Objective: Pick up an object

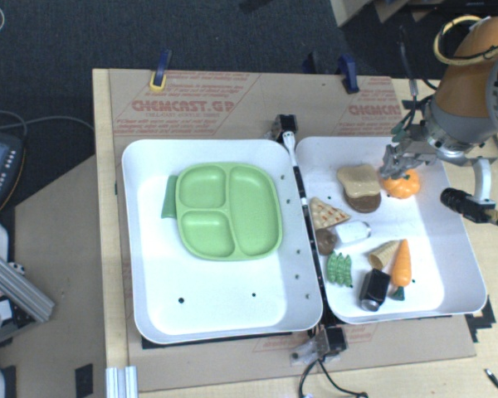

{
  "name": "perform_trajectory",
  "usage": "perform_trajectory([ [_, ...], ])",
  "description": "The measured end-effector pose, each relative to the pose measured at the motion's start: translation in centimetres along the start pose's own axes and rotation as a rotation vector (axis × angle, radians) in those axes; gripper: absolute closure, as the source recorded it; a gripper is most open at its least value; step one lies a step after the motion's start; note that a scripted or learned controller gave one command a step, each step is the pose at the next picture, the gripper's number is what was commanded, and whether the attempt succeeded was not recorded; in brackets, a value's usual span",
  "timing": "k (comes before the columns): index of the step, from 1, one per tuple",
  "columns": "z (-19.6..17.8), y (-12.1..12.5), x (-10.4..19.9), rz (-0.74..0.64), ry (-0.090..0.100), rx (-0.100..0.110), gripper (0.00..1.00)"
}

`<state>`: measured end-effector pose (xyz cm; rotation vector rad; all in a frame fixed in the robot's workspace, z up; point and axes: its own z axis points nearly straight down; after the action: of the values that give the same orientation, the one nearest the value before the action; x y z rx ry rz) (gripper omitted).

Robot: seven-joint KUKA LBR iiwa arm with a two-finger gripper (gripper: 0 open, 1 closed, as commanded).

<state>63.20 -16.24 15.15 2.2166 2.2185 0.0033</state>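
Note:
My gripper [397, 167] hangs over the far part of the right bin [456, 247], right above a small orange fruit [402, 186] that lies on the bin floor. It looks to be touching the fruit's top or just over it. A brown bread slice [359, 187] lies just left of the fruit. Closer to the front are a carrot [402, 262], a tan wedge [383, 253] and a black block [374, 288]. Along the bin's left side sit a triangular cracker [326, 214], a white piece [351, 232] and a green toy [339, 269].
The left bin [149, 272] holds a green divided plate [229, 210] with a green flat piece [168, 197] poking out at its left. A ridge [302, 214] separates the two bins. Clamps [158, 79] stand at the board's far edge.

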Motion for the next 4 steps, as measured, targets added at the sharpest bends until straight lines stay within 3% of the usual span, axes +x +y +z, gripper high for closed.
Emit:
perform_trajectory([
  [1,-6.1,0.3,0.8,-0.001,0.000,-0.003,1.00],
  [2,-7.5,0.4,0.8,0.000,0.001,0.001,1.00],
  [4,-7.1,-3.4,11.9,-0.003,0.004,0.008,1.00],
])
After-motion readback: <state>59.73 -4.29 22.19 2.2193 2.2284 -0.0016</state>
